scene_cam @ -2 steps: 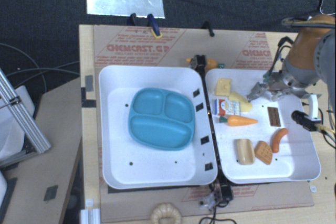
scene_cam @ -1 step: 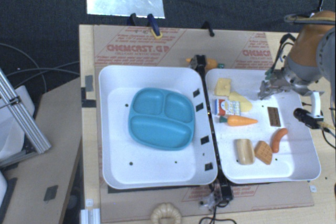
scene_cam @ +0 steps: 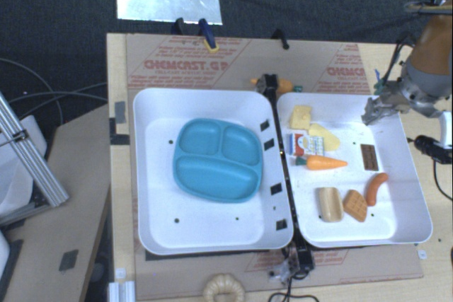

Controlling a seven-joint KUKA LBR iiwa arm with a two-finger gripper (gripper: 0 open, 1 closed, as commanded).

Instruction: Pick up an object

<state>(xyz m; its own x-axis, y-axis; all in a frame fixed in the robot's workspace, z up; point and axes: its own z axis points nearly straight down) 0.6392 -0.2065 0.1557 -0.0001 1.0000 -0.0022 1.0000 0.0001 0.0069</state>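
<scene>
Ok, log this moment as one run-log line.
phase: approach | hand: over right bin top-right corner, holding nothing | carrot, sausage: in right bin | blue tray: in left bin

Blue divided plate (scene_cam: 217, 167) in left white bin (scene_cam: 152, 216), cardboard sheet (scene_cam: 185, 61)

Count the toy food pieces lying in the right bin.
7, none visibly hidden: cheese wedge at top, yellow piece below it, carton, carrot, brown bar, sausage, bread roll beside cracker.
</scene>
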